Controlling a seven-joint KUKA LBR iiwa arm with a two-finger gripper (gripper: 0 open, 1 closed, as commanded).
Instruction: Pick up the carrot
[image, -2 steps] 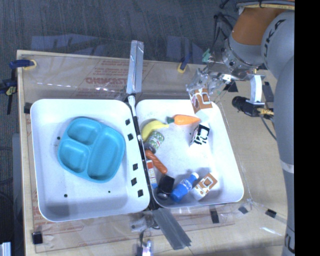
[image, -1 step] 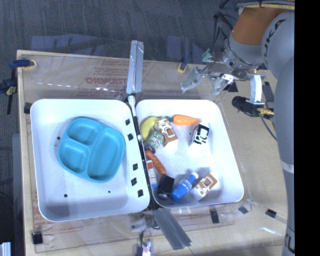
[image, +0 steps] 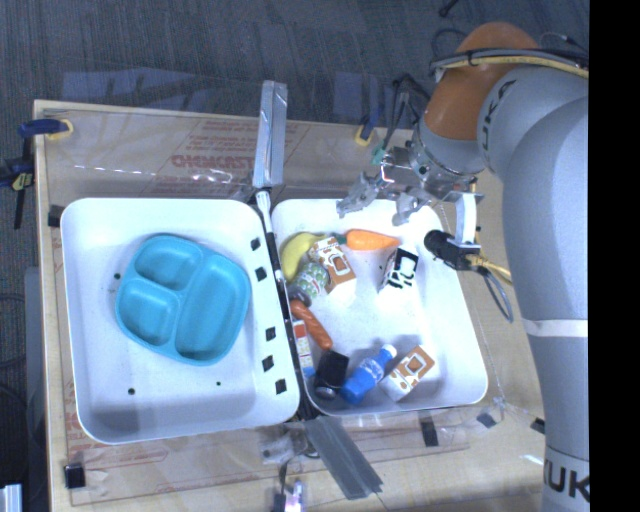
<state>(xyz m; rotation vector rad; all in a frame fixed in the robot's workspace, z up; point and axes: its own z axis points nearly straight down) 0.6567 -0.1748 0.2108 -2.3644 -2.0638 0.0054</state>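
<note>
Orange carrot (image: 371, 240), lying flat, crosswise, near the far wall of the right bin (image: 470, 340)

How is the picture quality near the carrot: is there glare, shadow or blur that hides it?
In the camera view, the carrot is sharp enough and evenly lit against the right bin, whose white floor looks bright and slightly washed out; the end effector above it looks soft, its fine parts hard to read; the blue tray casts only a faint shadow.

We look down at a slant from above the bench (image: 150, 130); both white bins (image: 90, 400) in frame; arm (image: 540, 200) entering at right.
</note>
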